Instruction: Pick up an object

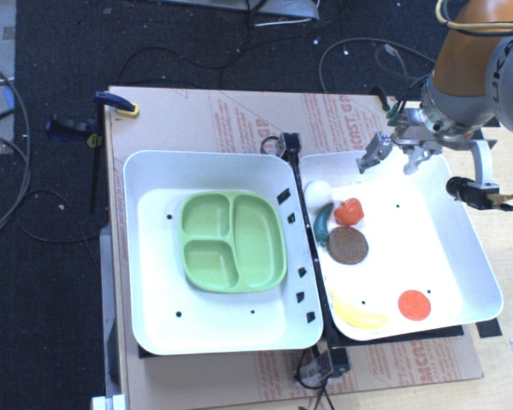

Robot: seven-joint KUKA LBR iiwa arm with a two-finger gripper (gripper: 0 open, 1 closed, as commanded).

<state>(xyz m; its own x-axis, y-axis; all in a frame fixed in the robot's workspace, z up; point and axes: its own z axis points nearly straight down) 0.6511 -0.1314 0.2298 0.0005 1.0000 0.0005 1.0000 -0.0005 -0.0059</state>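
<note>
Hand [393, 152] open above right bin's far edge | red object [349, 212] nearer, leftward

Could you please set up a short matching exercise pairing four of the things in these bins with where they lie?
Things:
1. green plate
2. banana
3. brown disc
4. gripper

Places:
A. near corner of the right bin, beside the orange disc
B. above the right bin's far edge
C. left bin
D. just below the red piece

Pairs: 1-C, 2-A, 3-D, 4-B
</note>
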